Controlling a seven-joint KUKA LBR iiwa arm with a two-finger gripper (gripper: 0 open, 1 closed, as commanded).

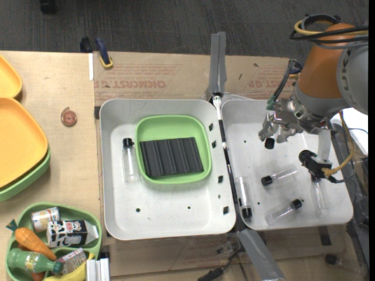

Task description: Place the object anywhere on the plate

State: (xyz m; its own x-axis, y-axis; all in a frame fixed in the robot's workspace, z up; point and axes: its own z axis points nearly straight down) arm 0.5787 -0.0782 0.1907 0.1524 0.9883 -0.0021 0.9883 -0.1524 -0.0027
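A green plate [202,127] with a dark ridged insert [172,157] lies in the left bin [170,215]. Left of the plate, on the bin floor, rests a clear tube with a black cap [129,157]. My gripper [276,134] hangs over the back part of the right bin [334,215], well to the right of the plate. A small black cap [269,143] shows right at its lower left tip. Whether that cap belongs to a tube in the gripper is not visible.
Several clear capped tubes lie on the right bin's floor, among them one [278,177] in the middle, one [284,211] near the front and one [244,196] along the left wall. Yellow plates [17,139] and a bowl of toy food [50,242] sit on the bench at left.
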